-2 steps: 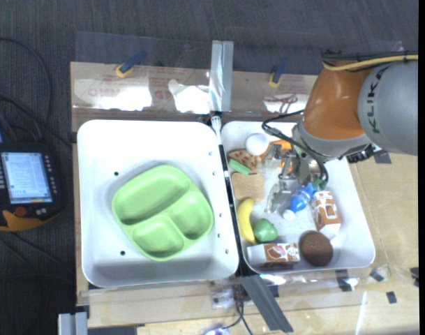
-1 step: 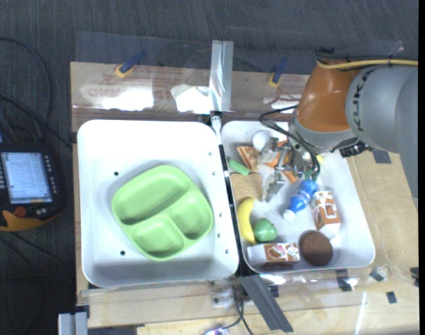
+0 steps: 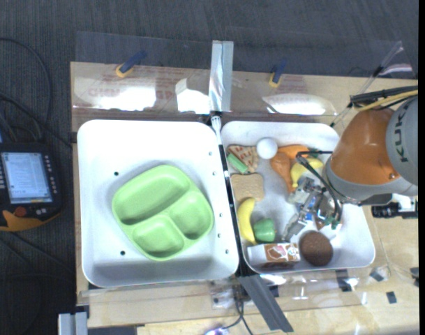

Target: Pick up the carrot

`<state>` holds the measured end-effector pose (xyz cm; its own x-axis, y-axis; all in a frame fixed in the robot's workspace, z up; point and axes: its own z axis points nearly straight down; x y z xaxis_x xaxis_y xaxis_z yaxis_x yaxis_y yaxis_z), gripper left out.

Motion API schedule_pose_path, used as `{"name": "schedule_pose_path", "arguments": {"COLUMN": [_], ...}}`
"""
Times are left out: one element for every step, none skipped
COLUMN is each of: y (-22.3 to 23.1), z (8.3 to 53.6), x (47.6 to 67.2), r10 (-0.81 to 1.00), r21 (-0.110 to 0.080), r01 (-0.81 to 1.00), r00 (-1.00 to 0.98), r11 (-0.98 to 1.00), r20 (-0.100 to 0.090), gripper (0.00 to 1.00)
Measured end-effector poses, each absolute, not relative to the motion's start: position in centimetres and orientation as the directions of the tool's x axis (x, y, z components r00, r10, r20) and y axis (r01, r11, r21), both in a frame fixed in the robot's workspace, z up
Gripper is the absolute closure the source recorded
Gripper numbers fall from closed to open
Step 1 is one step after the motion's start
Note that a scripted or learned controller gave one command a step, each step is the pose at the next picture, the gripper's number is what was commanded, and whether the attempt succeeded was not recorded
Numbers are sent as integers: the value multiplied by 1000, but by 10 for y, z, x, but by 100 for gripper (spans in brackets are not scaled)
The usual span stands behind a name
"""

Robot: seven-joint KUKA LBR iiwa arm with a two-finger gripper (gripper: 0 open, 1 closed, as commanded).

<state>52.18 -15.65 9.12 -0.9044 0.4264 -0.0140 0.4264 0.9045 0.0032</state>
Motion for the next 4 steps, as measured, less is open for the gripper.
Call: {"name": "schedule_pose_path", "arguments": {"y": [-162,-159,-146,-145], "z": [90,89,89,100], "x": [564,645,661,664], "r10": [795,810,868,866], "r21": [7,4,-31,-22], "r01": [795,810,868,866], "r00": [-607,-587,-496,-500], "r11": [607,587,496,500], "r20": [-8,-9,1,-10], "gripper": [0,0,0,100]}}
